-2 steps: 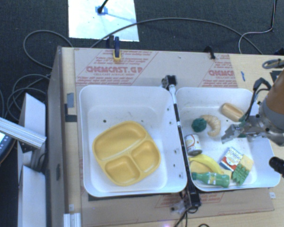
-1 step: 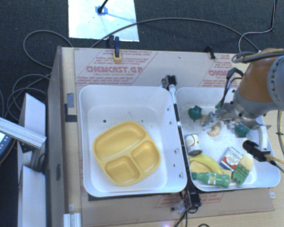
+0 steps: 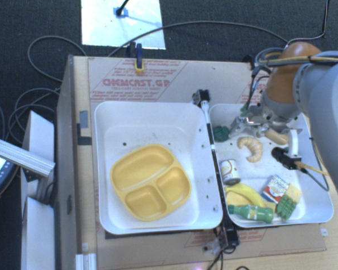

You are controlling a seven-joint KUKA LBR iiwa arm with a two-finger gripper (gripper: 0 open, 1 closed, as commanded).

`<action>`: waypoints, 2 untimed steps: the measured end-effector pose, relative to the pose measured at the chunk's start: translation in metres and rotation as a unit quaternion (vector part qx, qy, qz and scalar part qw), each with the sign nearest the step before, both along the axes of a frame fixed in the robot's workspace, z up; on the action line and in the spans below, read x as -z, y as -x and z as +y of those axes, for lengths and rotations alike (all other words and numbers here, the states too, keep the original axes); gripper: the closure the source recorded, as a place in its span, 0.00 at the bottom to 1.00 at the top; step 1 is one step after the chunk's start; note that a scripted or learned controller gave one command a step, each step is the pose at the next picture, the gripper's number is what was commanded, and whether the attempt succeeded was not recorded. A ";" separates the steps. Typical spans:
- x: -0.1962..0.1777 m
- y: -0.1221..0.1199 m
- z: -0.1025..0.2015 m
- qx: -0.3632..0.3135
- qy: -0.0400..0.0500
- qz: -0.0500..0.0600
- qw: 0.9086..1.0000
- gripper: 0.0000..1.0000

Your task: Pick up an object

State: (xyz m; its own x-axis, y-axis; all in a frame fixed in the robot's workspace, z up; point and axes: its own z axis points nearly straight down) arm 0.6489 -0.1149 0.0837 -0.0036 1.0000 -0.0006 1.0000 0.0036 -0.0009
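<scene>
Croissant (image 3: 251, 147) curved, tan; divided tray (image 3: 150, 181) glossy yellow plastic.

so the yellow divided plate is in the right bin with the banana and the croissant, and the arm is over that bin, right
Not quite. The camera view shows the yellow divided plate lying alone in the left bin. The banana and croissant are in the right bin, and the arm is over that one.
</scene>
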 end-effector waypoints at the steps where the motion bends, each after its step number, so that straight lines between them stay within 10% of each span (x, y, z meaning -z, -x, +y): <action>1: -0.002 -0.020 -0.048 0.001 0.001 -0.002 1.000 0.00; 2: -0.013 -0.022 -0.048 -0.001 0.001 -0.004 1.000 1.00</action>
State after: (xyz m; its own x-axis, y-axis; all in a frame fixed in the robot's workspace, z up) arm 0.6705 -0.1632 0.0971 -0.0063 1.0000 -0.0033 1.0000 0.0064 0.0068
